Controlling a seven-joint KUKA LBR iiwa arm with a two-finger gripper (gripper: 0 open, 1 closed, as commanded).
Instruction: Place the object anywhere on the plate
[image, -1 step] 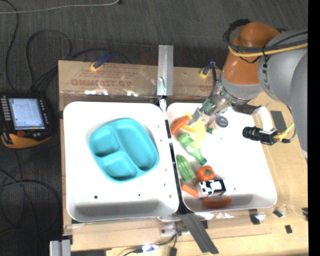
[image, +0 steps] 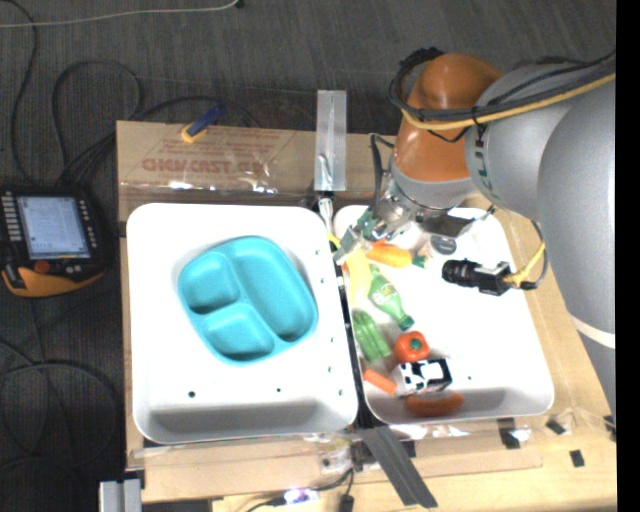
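The gripper (image: 358, 238) sits at the upper left corner of the right bin (image: 510, 340), just above an orange carrot-like piece (image: 390, 256); whether it grips anything cannot be told. Green bottle (image: 388, 297), tomato (image: 410, 346) and other toys lie below. The blue plate (image: 245, 297) rests in the left bin (image: 160, 390), center-left of frame.

The grey arm (image: 560, 150) is cut off at the right edge. Its tool (image: 372, 232) blurs against the white bin's rim (image: 345, 300) (fingers unreadable).
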